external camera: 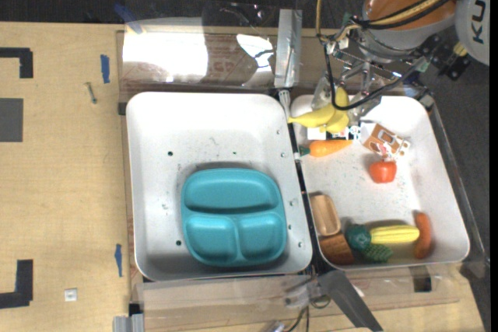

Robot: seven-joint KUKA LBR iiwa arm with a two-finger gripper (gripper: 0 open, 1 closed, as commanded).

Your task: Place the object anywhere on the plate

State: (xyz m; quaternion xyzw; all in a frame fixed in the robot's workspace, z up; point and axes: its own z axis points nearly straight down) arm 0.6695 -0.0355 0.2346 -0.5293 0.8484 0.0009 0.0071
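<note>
The banana (317, 117) is the toy closest to the pincer (342, 101). It is yellow and lies at the top left corner of the right bin (443, 190), close to the wall between the two bins. The pincer is right over it, touching or almost touching. I cannot tell if the pincer is open or closed, or if it has the banana, because wires and metal bits hide it.

Just under the banana lies an orange carrot (329, 147). A bit to the right are a small box with a picture (385, 141) and a red tomato (382, 170). At the bottom of this bin are a piece of bread (324, 215), a corn cob (391, 234) and a sausage (422, 233).

The blue plate (232, 215) sits in the left bin (148, 167), near the bottom. It has three little sections. It is far from the banana.

I think the step now is grabbing the banana. To do it well, the pincer should squeeze the banana in the middle, and not catch the carrot too. Then it should lift up high enough to get over the wall between the bins, go left and down, and let go low over the plate so the banana does not bounce off.
</note>
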